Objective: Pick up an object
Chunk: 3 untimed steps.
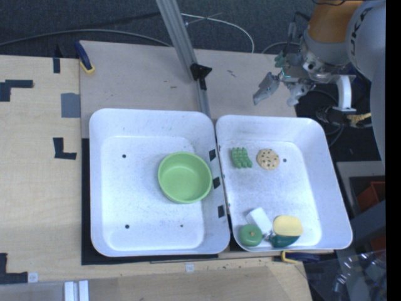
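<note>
Two-finger metal gripper (280, 93) hovering above right white bin's (313, 168) far edge, fingers spread wide, holding nothing.

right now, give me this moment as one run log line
end effector: open, above bench beyond right bin, holding nothing | left bin: green bowl | right bin: cookie, green block, pile at near edge

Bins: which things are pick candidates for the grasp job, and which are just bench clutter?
Pick candidates:
green bowl, left bin
green ridged piece, cookie, white block, green round toy, yellow object, right bin

Lying about:
metal pole
clamp
tape marks
cable
</note>
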### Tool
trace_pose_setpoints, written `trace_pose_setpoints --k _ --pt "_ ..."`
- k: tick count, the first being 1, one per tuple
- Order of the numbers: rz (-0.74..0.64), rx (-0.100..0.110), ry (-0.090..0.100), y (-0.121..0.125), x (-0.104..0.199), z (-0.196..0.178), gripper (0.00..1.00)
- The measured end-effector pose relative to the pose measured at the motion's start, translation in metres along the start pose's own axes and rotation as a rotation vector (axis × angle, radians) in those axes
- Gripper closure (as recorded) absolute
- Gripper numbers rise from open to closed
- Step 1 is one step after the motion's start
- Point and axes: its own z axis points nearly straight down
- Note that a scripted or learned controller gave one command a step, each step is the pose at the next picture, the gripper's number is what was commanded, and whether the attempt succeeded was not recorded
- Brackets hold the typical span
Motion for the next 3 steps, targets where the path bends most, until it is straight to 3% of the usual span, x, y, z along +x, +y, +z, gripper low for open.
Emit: trace_pose_setpoints --k 1,3 --pt "0.0 0.0 -0.001 0.0 0.0 0.0 0.0" --pt "0.001 0.007 0.0 -0.009 0.006 0.113 0.0"
